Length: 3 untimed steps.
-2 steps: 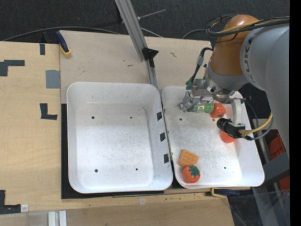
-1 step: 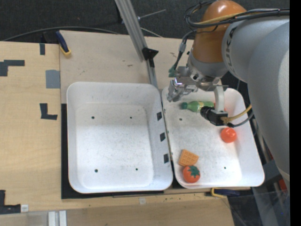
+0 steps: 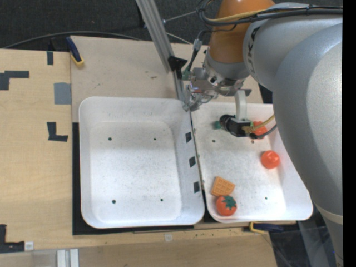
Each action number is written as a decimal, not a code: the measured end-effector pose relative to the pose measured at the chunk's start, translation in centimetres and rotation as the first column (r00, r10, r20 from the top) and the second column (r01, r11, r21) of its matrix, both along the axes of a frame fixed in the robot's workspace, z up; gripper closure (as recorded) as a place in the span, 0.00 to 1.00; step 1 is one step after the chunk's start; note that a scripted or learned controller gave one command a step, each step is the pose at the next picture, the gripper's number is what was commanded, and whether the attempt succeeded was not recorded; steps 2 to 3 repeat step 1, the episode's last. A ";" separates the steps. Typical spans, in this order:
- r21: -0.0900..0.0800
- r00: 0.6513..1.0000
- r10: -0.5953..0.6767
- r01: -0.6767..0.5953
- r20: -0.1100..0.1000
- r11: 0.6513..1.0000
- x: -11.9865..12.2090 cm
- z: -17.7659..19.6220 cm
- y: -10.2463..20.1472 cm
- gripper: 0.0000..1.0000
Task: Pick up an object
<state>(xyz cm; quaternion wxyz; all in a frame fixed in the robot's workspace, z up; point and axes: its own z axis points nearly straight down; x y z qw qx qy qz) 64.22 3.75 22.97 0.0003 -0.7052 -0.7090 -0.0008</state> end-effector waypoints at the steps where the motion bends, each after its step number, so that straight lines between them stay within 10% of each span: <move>1: 0.000 1.000 0.001 -0.001 0.000 1.000 3.2 0.2 5.4 1.00; 3: 0.000 1.000 0.001 -0.001 0.000 1.000 3.2 0.2 5.4 1.00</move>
